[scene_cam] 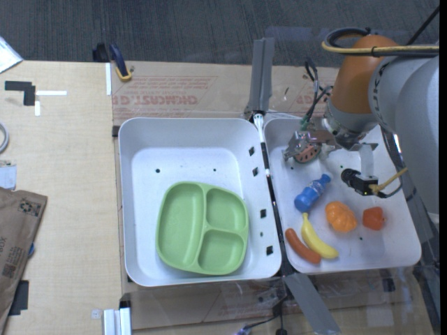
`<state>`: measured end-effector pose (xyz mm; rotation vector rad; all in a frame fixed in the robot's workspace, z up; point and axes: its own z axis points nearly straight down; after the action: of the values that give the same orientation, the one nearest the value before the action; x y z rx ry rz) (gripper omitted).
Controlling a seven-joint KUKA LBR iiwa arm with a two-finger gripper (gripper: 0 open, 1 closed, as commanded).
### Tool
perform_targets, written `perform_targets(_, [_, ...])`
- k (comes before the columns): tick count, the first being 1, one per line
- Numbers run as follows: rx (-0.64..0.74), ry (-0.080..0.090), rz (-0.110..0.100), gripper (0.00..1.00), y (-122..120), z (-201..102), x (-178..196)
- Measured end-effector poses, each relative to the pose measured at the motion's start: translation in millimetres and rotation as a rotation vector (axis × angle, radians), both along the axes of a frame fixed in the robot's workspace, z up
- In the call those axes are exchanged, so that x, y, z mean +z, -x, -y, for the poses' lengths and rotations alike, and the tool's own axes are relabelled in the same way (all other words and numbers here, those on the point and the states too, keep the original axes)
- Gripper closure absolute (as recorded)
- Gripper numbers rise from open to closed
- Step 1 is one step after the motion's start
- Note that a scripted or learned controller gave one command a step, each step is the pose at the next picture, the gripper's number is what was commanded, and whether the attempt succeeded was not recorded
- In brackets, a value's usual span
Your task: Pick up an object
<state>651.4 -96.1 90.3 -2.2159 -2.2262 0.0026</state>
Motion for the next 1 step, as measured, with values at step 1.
perform_targets(1, [-0.012, -0.002, -0.004, 0.00, 89.9, 1.7, -1.6])
